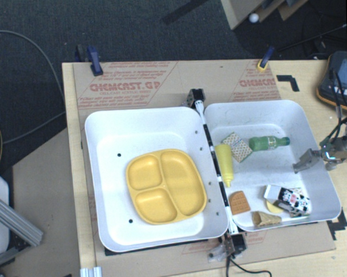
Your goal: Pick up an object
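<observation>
While nothing is seen held by the claw point(318, 156), which hangs low over the right bin point(287, 116) just inside its right wall, several failures can be foreseen; whether the claw is wide or narrow cannot be told.

In the left bin point(104, 138), the yellow plate point(166, 185) is judged too broad and flat to be gripped except at its rim, so a miss is likely there. The yellow bottle point(224, 163) lies along the ridge where the bins meet, and a descent onto it could be blocked by that ridge. The green bottle point(267, 142) lies on its side and is round, so it could be rolled away or squeezed out. At the near right corner, the spotted toy point(293, 200) is crowded against a small white and yellow piece, so two things could be pinched together or one knocked aside. The brown biscuit point(239, 201), the patterned square point(237, 145) and the tan wedge point(265, 219) sit low and thin, and could be slid along the floor rather than lifted.

Open room is found on the bench point(131, 85) around both bins, but it matters little. Inside the right bin, bare floor is left between the green bottle and the spotted toy, directly beside the claw, and a clear path to the green bottle is offered. The right wall is close to the claw and should be cleared on any lift. The wedge is near the front wall.
</observation>
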### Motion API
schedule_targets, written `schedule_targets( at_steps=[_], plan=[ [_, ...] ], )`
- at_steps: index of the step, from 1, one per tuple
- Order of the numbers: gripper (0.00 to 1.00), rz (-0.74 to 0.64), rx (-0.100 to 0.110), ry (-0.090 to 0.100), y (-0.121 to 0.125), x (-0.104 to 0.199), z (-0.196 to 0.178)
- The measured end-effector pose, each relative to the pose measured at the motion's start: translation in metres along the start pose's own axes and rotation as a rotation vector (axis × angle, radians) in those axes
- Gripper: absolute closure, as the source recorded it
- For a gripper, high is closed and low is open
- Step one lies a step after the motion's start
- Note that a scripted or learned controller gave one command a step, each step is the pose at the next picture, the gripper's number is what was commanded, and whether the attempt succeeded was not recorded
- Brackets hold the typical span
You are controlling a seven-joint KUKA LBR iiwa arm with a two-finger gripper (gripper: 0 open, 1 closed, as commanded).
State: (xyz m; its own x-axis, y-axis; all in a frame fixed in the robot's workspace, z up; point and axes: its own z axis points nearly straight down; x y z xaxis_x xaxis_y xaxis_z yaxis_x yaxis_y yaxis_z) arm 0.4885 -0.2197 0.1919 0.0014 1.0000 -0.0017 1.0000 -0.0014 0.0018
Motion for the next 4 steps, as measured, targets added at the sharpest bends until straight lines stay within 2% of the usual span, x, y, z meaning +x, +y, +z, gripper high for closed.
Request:
schedule_targets(
  at_steps=[1, 2, 3, 4],
  plan=[
    [0.00, -0.003, 0.005, 0.004, 0.053, 0.079, 0.088],
    [0.00, 0.005, 0.026, 0.007, 0.170, 0.083, 0.107],
    [0.00, -0.002, 0.016, 0.008, 0.176, 0.026, 0.108],
    [0.00, -0.008, 0.026, 0.028, 0.176, 0.008, 0.109]
  ],
)
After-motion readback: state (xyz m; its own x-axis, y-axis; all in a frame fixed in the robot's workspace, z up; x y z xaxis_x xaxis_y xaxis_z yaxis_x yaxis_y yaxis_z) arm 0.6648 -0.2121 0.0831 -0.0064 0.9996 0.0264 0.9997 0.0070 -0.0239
